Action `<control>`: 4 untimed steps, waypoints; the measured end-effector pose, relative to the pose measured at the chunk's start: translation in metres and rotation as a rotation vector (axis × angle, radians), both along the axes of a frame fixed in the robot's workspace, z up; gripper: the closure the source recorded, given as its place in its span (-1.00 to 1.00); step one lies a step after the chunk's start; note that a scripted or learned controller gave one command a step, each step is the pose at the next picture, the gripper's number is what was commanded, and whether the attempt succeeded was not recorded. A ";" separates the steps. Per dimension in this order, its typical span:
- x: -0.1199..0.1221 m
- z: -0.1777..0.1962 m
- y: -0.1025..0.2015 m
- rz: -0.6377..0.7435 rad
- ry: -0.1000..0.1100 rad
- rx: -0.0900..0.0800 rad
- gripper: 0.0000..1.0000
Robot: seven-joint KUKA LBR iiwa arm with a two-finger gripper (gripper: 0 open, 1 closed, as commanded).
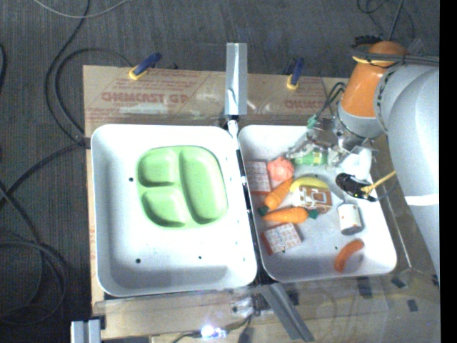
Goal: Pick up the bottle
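Claw [314, 151] hovering over the right bin [378, 259]; its grip cannot be told.
The small white bottle [349, 218] is lying sideways, probably light, rigid, slippery; grasping across its body looks best.

Left bin [107, 263]: green divided tray [183, 186] at centre; bare floor all round it, widest along near edge.
Right bin [378, 259]: crowded. Two carrots [284, 204], snack packets [281, 238], banana [311, 186] fill middle; sausage [348, 254] and small white bottle [349, 218] near right wall. Open floor along near edge, left of sausage.
Arm [410, 131] blocks far right corner.
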State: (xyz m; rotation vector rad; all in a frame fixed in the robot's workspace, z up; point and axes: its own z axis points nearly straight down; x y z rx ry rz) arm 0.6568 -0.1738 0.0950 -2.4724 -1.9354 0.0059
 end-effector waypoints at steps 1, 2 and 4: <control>0.000 0.000 0.000 0.000 0.000 0.000 -1.00; 0.000 0.000 0.000 0.000 0.000 0.000 -1.00; 0.010 0.000 0.004 -0.122 0.014 0.000 1.00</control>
